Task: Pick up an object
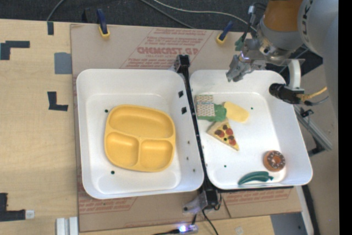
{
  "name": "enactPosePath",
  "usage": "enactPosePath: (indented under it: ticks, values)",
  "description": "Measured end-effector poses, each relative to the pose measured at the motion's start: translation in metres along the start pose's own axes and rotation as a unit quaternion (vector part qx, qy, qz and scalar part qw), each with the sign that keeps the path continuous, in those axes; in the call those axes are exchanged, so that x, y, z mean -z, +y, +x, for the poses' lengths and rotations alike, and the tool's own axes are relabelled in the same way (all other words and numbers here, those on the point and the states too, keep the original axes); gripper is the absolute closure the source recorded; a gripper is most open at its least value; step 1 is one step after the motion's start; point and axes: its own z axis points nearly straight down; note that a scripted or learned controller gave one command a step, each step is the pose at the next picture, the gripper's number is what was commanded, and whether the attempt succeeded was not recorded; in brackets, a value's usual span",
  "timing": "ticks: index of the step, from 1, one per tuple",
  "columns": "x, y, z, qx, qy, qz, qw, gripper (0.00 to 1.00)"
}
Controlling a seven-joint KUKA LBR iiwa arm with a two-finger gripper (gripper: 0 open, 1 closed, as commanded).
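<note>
Poised above the far rim of the right bin [254, 147] with the gripper [237, 73], well apart from every candidate. Cannot tell how wide or narrow the gripper stands at this slant, and nothing visibly held.

Plenty to pick from in that bin: a pizza slice [224, 134] near the middle, a pale yellow piece [237, 113] touching a green and checkered item [209, 108] just behind it, a donut [274, 160] and a green pepper [256, 177] close to the near wall.

Likely trouble:
- Coming straight down from here means striking the rim, not a toy.
- Aiming at the touching pair risks nudging both and closing on neither.
- Going for the flat slice may end in a scrape along the floor, since little stands proud to grip.
- Reaching for the pepper or donut risks a jam against the near wall.
</note>
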Motion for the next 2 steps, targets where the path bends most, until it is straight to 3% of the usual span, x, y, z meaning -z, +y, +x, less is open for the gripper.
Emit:
enactPosePath:
  ticks: [2]
  values:
    - [0.007, -0.021, 0.094, 0.0, 0.0, 0.0, 1.0, 1.0]
